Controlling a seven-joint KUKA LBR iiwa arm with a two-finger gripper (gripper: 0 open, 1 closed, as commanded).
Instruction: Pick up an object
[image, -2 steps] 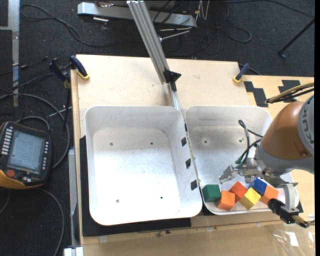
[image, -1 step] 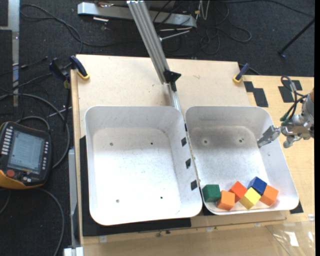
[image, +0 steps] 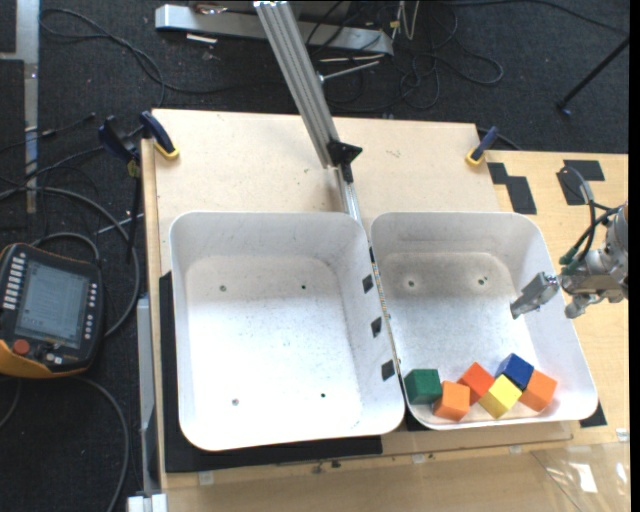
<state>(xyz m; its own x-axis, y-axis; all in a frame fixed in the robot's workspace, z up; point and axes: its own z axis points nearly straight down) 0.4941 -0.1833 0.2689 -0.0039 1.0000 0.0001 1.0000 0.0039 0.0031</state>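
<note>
- Right now your gripper (image: 556, 297) sits at the right bin's (image: 455, 235) right rim, well above the blocks, with nothing between its fingers.
- One finger (image: 533, 294) slants down-left over the bin wall; you see the other beside the wrist, so the claw looks spread.
- Your arm enters from the right edge, with just the wrist in view.
- Your blocks crowd the right bin's near right corner: green (image: 423, 385), two orange (image: 454, 400) (image: 477, 379), yellow (image: 501, 396), blue (image: 517, 369), a third orange (image: 539, 390).
- They form a row running left to right along the near wall, touching or almost touching, sitting at mixed angles; being cubes, none shows a long axis.
- Your left bin (image: 270, 240) lies alongside, touching the right one.
</note>
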